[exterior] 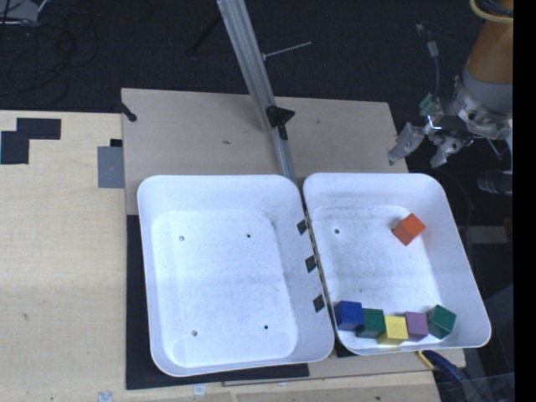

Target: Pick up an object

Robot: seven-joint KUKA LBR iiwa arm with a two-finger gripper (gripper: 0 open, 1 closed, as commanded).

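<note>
**Claw high over the right bin, blocks untouched**

The left bin (159, 203) sits on the bench beside its twin, the two joined along a middle edge with black clips. A metal rail (255, 78) slants up from that seam toward the back. In the right bin (368, 187), an orange cube (408, 229) lies alone near the far right side. Along the near wall runs a row of blocks, touching or nearly so: blue (348, 314), dark green (370, 322), yellow (394, 328), purple (416, 324), green (441, 320). The gripper (423, 146) hangs above the bin's far right corner, fingers spread and released, grasping nothing, well apart from every cube.
</note>
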